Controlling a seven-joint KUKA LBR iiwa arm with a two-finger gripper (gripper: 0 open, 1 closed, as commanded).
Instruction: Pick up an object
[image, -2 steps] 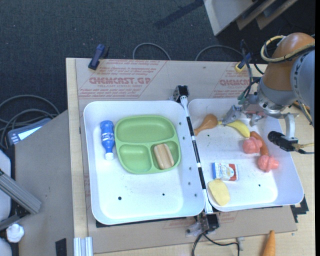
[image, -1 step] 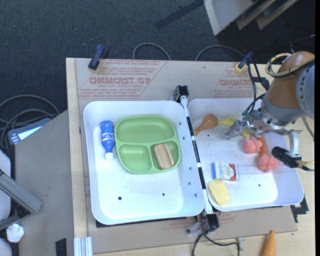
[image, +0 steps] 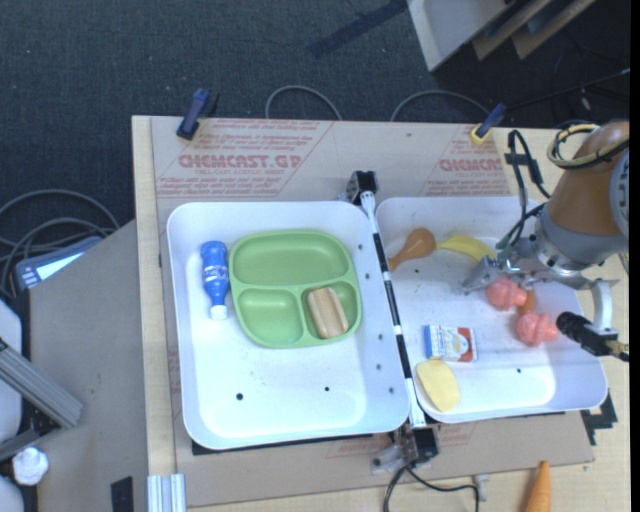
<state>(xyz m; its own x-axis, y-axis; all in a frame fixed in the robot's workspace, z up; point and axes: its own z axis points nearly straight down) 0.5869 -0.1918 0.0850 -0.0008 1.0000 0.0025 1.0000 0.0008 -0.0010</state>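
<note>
The gripper (image: 497, 272) touches the pink toy (image: 507, 294); I cannot tell its grip. The toy looks light and squishy; squeeze its middle.

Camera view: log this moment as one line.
arm: over right bin | claw: beside pink toy | grasp: unconfirmed | left bin: green tray, blue bottle

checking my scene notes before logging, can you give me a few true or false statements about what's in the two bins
1. The green tray sits in the left bin. True.
2. The bread roll lies in the tray's large top compartment. False: it is in the lower right compartment.
3. The blue bottle lies beside the tray, on its left. True.
4. The banana is in the left bin. False: it is in the right bin.
5. The gripper is over the right bin. True.
</note>
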